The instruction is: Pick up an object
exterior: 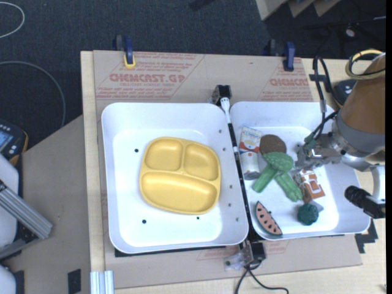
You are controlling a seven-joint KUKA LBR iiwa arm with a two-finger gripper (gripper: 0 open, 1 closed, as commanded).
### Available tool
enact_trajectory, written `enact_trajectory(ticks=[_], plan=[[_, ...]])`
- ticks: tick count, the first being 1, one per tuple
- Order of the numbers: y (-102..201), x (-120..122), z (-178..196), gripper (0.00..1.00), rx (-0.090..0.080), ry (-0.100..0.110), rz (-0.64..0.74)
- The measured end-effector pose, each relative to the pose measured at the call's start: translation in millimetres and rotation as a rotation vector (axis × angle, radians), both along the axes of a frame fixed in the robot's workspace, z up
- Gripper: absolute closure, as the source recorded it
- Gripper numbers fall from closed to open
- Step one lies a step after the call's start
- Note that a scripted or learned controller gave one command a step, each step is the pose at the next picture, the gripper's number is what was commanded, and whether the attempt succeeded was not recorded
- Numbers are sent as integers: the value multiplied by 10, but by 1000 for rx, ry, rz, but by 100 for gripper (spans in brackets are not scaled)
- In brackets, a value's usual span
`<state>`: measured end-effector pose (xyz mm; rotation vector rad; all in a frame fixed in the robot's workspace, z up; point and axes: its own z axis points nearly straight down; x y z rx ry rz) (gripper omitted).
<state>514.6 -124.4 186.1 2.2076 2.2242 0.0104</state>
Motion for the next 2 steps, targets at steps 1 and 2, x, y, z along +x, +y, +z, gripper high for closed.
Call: enact_trajectory(ticks=[1,2], plan=[[417,-157,1185,100,0,-3,-1],[-245,-385,-217,100,3,22,-15]])
